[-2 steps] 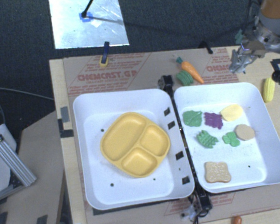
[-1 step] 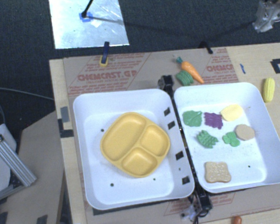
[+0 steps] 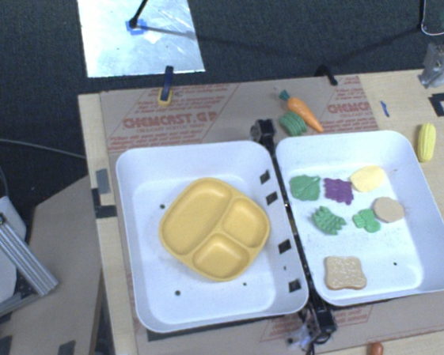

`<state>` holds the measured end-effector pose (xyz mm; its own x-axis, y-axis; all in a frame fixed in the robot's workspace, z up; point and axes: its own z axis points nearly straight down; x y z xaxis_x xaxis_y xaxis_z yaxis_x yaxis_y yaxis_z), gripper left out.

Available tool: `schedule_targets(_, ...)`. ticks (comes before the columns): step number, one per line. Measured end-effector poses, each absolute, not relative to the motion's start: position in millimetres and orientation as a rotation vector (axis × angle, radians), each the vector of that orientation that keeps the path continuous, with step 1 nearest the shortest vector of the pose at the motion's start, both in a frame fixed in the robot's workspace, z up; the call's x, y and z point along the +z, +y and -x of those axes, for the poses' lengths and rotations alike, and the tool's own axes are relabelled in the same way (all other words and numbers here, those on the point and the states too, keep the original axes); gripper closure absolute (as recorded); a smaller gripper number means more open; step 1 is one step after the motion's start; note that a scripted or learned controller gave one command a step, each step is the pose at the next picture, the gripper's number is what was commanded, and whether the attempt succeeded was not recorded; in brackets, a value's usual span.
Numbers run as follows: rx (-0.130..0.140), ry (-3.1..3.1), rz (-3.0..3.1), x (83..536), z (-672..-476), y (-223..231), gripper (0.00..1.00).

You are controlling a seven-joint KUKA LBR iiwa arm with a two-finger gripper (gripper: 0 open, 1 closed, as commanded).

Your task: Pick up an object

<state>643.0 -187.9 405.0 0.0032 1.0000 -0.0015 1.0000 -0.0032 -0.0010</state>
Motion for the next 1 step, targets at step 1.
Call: schedule_targets(1,0.001,2.219,-2.218,372.6,-669.6,-207.2,1.00)
